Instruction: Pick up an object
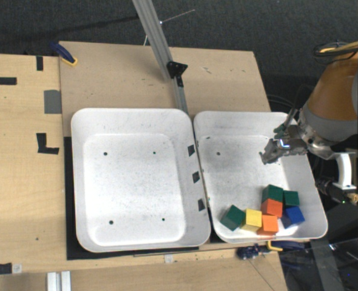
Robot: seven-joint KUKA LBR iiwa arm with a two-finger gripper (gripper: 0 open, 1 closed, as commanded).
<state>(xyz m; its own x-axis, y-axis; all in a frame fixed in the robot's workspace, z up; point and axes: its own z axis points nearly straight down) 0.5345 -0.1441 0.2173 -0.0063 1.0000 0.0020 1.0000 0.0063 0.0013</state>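
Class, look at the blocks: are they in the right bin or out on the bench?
In. The blocks lie clustered inside the right bin, in its near corner.

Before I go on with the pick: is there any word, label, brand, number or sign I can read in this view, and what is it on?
None can be read.
The blocks in the right bin show plain coloured faces, no letters or numbers.
The left bin carries only dark dots and speckles, no text.
The black shapes on the bench are tape marks, not characters.
The gripper has a small bright spot beside it; any marking there is too small and blurred to read.
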